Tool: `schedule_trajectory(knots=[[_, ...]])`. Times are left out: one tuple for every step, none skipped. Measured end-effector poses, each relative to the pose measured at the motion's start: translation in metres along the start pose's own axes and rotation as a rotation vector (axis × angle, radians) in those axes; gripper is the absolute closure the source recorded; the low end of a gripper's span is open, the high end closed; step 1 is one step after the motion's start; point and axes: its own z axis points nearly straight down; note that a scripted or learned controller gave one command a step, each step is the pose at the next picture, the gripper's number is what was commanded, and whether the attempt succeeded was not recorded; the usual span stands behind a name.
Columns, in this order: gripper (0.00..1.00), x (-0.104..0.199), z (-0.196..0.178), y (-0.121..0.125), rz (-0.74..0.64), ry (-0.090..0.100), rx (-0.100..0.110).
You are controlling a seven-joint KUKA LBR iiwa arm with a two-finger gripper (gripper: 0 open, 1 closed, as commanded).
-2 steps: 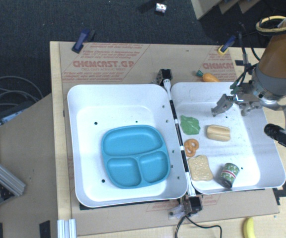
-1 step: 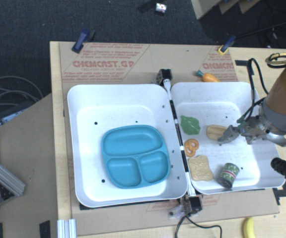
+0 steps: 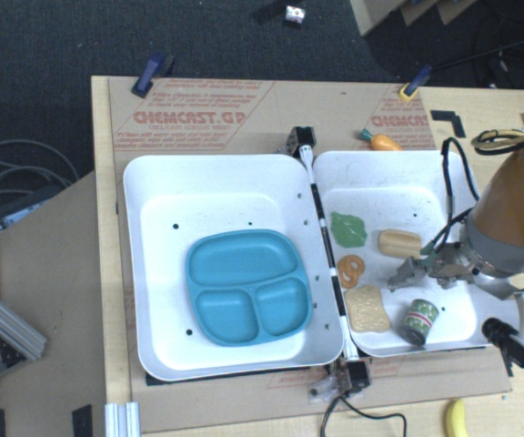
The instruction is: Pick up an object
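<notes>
The arm reaches in from the right, low over the right bin [image 3: 330, 167], its gripper [image 3: 408, 276] between the tan bread roll [image 3: 399, 242] and the small green-labelled can [image 3: 418, 320]; its state I cannot tell. Nearby lie a green leaf-shaped piece [image 3: 347, 229], a pretzel [image 3: 349, 269] and a speckled cracker [image 3: 368, 308]. A smooth blue three-compartment plate [image 3: 247, 285] fills the left bin [image 3: 144, 189].
</notes>
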Motion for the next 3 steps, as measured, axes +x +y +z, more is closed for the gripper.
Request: schedule_trajectory(knots=[[0.0,-0.021,-0.023,0.068,-0.001,-0.002,-0.004],[0.0,0.003,0.039,0.001,0.0,0.0,-0.002],[0.0,-0.009,0.043,0.049,-0.001,-0.002,-0.004]])
